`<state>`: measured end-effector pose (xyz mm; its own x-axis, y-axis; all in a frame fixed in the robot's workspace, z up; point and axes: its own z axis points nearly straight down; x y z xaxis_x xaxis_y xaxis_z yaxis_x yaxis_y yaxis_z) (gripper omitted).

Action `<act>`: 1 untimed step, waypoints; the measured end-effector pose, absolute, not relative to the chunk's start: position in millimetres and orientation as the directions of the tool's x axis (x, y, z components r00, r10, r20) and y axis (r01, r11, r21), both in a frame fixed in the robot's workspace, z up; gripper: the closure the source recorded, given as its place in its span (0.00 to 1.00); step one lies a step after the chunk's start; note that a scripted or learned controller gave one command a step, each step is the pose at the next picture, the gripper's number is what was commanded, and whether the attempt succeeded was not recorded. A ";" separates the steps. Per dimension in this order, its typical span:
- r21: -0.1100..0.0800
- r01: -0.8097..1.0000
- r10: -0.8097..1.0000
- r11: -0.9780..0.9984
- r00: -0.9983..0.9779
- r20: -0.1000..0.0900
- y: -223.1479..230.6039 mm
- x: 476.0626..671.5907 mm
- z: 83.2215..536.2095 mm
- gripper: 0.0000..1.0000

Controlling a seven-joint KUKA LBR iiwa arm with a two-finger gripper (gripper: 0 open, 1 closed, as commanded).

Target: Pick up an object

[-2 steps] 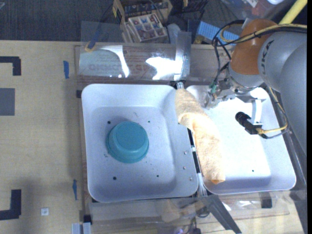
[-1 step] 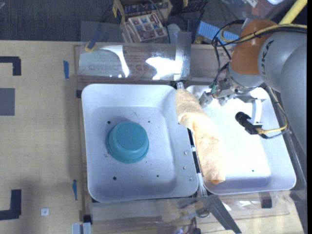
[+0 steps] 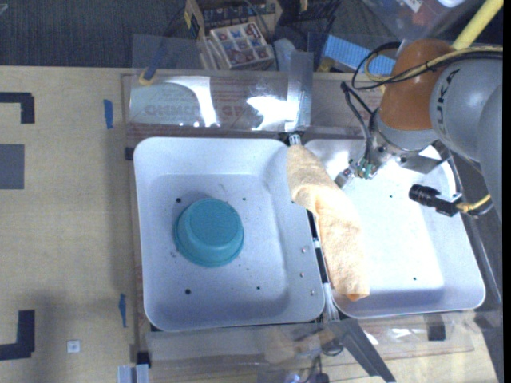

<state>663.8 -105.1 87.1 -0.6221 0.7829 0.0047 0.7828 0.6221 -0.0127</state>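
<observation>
Beside the teal bowl (image 3: 209, 231), a yellow cloth (image 3: 331, 230) is draping over the divider between bins, so an edge is sticking up; the claw (image 3: 361, 168) is hanging just beyond it, its grip unclear.

The arm (image 3: 471, 102) is reaching in from the upper right of the frame, its orange band (image 3: 415, 94) sitting near the top. The gripper (image 3: 359, 168) is pointing down and left, right of centre.

Bowl (image 3: 209, 231) in left bin (image 3: 152, 182); cloth (image 3: 331, 230) over the bins' divide
</observation>
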 end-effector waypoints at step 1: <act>-0.012 0.783 0.783 0.622 -0.622 0.005 -105.1 663.8 87.1 0.00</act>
